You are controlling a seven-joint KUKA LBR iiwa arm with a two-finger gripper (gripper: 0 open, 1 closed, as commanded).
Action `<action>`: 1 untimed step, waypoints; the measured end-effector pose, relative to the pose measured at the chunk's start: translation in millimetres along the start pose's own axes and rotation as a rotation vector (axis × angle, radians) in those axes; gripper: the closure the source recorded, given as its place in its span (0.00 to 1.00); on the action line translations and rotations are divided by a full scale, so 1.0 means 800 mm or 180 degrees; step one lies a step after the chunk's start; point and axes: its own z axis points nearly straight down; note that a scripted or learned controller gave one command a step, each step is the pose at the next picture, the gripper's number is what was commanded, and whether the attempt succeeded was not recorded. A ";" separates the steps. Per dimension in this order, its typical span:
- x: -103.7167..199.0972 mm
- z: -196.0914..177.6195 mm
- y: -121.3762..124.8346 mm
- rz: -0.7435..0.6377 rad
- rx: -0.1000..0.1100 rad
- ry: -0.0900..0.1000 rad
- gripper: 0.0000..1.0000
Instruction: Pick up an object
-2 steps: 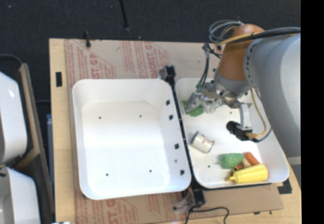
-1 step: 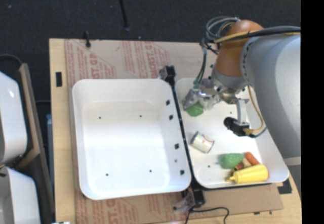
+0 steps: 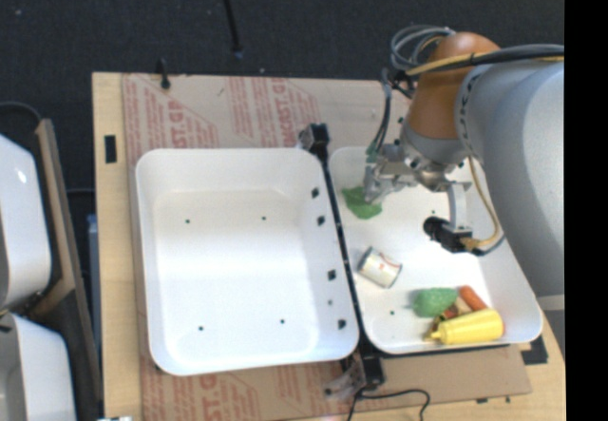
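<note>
Your gripper (image 3: pixel 372 183) hangs low in the right bin's (image 3: pixel 503 281) far-left corner, directly above and touching or nearly touching a small green object (image 3: pixel 362 204); its grip state can't be told from here.

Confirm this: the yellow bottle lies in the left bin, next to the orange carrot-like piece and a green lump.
Wrong bin. The camera view shows the yellow bottle in the right bin, near its front edge, next to the orange carrot-like piece and the green lump.

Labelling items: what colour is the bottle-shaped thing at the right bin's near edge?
Yellow, clear in the camera view.
</note>
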 end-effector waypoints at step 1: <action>0.000 0.001 0.000 -0.0001 0.0003 -0.0001 0.00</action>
